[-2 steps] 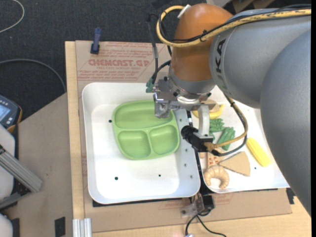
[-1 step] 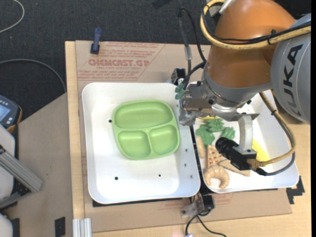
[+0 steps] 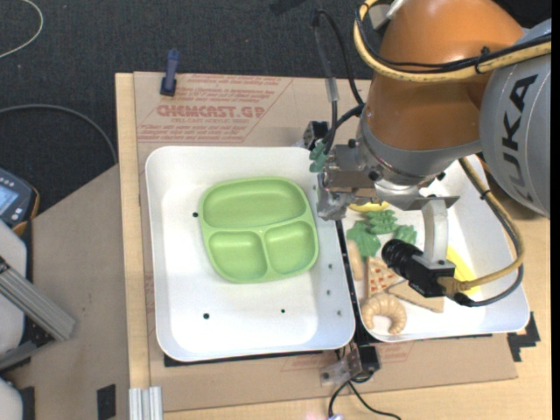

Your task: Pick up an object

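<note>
The right bin (image 3: 500,315) holds several toy foods: a green leafy piece (image 3: 382,231), a pizza slice (image 3: 378,276), a tan croissant (image 3: 386,314) at the front and a yellow piece (image 3: 368,207) partly under the arm. My gripper (image 3: 352,192) hangs below the orange-banded wrist (image 3: 437,51), over the left part of the right bin, just behind the leafy piece. The wrist hides most of it. I see no object lifted clear of the bin.
A green three-compartment plate (image 3: 258,228) lies in the left bin (image 3: 175,304). A black fitting with a yellow cable (image 3: 418,268) hangs off the arm over the right bin. Between the bins runs their shared rim (image 3: 337,261). A blue clip (image 3: 169,71) sits on the cardboard behind.
</note>
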